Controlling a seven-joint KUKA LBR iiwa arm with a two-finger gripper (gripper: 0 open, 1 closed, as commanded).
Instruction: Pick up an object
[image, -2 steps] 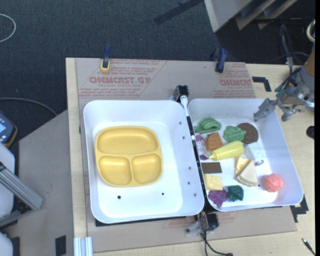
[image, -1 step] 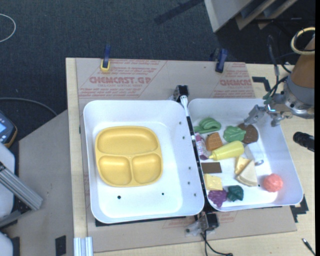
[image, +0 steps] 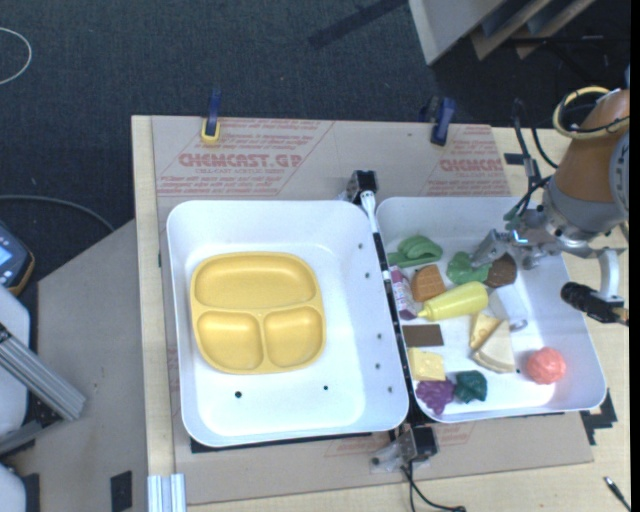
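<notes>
Nearest the camera, along the front wall of the right bin (image: 590, 385), a purple toy (image: 434, 396), a dark green toy (image: 469, 385) and a pink ball (image: 545, 366) are lying in a loose row, with a yellow block (image: 427, 364) and pale wedge pieces (image: 491, 340) just behind them. Beside them, the left bin (image: 200, 225) is holding a yellow divided tray (image: 258, 310). Further back, a yellow squeeze bottle (image: 458, 299) is lying on its side among an orange piece (image: 428, 281) and green leafy toys (image: 420, 246). At the far right the tool (image: 506, 252) of the grey and orange arm (image: 588, 170) is hanging low over a brown piece (image: 501, 270); whether its fingers are apart or together cannot be told, and nothing is visibly clamped between them. The pickable things are all sitting in the right bin, crowded close together. That crowding is looking like the main risk: a closing tool may well catch two neighbours at once, nudge the brown piece aside, or slip off a rounded toy and come away with nothing.
</notes>
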